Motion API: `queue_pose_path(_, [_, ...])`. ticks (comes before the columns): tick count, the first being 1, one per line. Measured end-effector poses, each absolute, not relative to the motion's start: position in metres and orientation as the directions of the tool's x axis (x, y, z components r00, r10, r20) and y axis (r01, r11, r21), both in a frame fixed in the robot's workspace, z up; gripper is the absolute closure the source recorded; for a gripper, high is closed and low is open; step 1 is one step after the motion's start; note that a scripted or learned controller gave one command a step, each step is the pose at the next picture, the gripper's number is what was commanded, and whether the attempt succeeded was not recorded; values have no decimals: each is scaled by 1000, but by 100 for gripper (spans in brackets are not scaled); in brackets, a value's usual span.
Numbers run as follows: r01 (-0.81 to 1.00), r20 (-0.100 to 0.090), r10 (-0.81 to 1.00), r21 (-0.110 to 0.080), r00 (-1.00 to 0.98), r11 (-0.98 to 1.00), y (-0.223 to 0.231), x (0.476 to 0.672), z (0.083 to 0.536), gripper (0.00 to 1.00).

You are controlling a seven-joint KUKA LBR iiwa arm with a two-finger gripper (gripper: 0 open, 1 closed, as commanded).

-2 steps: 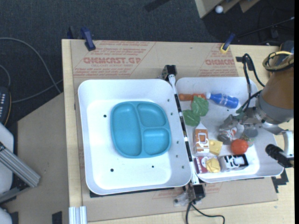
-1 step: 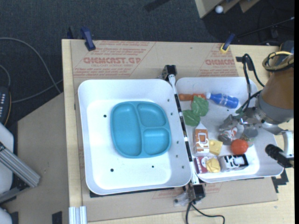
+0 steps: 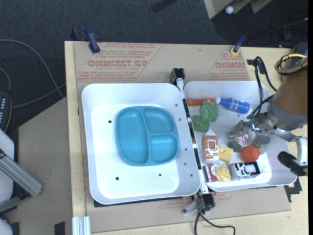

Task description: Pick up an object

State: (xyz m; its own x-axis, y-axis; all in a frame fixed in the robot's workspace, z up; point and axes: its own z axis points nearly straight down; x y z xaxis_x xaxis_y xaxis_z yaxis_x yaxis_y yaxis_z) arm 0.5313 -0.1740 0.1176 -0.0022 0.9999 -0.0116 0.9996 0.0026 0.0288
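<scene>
My gripper (image 3: 243,131) reaches in from the right and hangs low over the middle of the right bin (image 3: 244,88). Directly under it lies a grey object (image 3: 236,143), partly hidden by the gripper. A red tomato (image 3: 250,153) sits just below and to the right of it. An orange-and-white carton (image 3: 211,147) and a yellow cheese wedge (image 3: 225,154) lie to the left. A blue bottle (image 3: 234,105) rests at the bin's back. Nothing is visibly held.
Two green leafy pieces (image 3: 210,110) (image 3: 200,124) and an orange carrot (image 3: 194,102) lie at the right bin's back left. A black-and-white item (image 3: 247,169) and a red-and-yellow packet (image 3: 215,173) sit at its front. The left bin (image 3: 98,131) holds a blue divided plate (image 3: 146,134).
</scene>
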Motion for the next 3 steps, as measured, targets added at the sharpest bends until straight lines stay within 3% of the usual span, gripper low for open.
queue_pose_path(3, [1000, -12, 1000, 30, -3, 3, -174, 531, 117, 0])
